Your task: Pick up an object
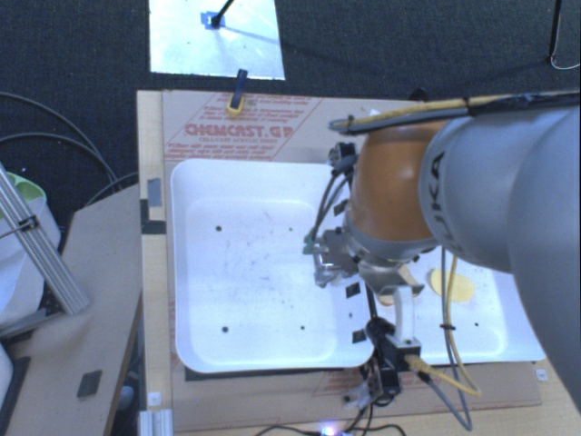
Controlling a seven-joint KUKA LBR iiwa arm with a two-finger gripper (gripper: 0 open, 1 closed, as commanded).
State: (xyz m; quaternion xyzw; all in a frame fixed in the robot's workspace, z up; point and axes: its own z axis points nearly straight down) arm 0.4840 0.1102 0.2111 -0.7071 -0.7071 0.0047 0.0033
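Note:
A flat yellow disc-like object [458, 287] lies in the right bin [508, 334], partly hidden by the arm. My gripper [349, 282] hangs under the orange-banded wrist, over the ridge where the two bins meet, a little left of the yellow object. The wrist blocks the view of its tips. The left bin [195, 243] shows a white floor with faint scuffs and small dark holes.
Both bins rest on a cardboard sheet [241, 130] with red lettering. A small blue and yellow clamp [238, 94] stands at the sheet's back edge. A metal plate [213, 25] lies on the dark floor behind. A wooden side table [100, 271] sits to the left.

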